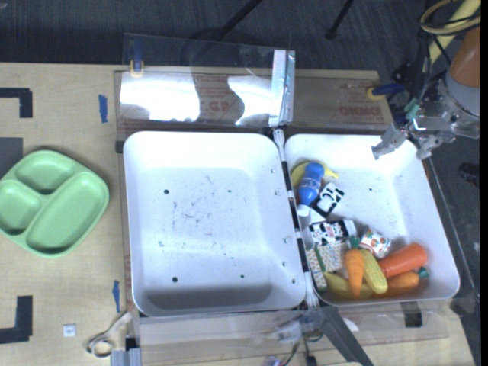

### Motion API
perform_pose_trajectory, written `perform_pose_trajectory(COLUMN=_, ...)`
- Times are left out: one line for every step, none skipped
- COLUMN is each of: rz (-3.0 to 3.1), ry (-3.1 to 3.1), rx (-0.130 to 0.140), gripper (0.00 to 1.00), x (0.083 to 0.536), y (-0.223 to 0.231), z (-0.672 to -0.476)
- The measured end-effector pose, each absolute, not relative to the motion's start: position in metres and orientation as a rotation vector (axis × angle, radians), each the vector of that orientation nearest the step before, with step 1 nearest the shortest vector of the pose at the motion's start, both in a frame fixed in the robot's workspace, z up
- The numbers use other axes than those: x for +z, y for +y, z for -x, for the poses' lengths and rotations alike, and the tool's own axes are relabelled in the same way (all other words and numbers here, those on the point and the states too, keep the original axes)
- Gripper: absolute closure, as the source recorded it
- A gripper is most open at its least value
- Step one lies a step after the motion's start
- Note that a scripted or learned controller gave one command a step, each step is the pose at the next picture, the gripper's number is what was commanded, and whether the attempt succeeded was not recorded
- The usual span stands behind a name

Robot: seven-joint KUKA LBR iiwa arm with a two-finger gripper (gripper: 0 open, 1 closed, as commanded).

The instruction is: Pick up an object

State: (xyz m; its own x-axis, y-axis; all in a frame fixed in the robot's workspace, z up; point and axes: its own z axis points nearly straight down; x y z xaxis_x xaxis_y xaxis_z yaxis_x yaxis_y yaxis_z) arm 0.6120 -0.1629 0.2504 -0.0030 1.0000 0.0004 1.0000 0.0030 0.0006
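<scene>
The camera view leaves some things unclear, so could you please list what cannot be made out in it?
- Tool: small and blurred at the right bin's top rim; its state cannot be told.
- Arm: cut off by the right edge.
- Toy pile: items overlap; the lower ones are partly hidden.
- Blue bottle: covers part of a yellow item.
- Black-and-white box: print too small to read.

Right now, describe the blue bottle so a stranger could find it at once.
Start at the right bin, the one full of toys. Along its left wall, above the pile, lies the blue bottle against a yellow toy. It is the sole blue item there.
</scene>
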Motion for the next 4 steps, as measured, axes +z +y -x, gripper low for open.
perform_pose_trajectory(rz=-2.152, ry=2.289, rx=0.001, gripper=0.00, x=0.145, y=-0.144, z=-0.566)
perform_pose_trajectory(rz=-2.139, ry=2.279, rx=0.009, gripper=0.00, x=0.106, y=-0.134, z=-0.514)
perform_pose_trajectory(rz=-2.144, ry=2.280, rx=0.009, gripper=1.00, x=0.114, y=-0.133, z=-0.513)
perform_pose_trajectory(rz=-2.393, ry=2.035, rx=0.000, gripper=1.00, x=0.184, y=-0.070, z=-0.553)
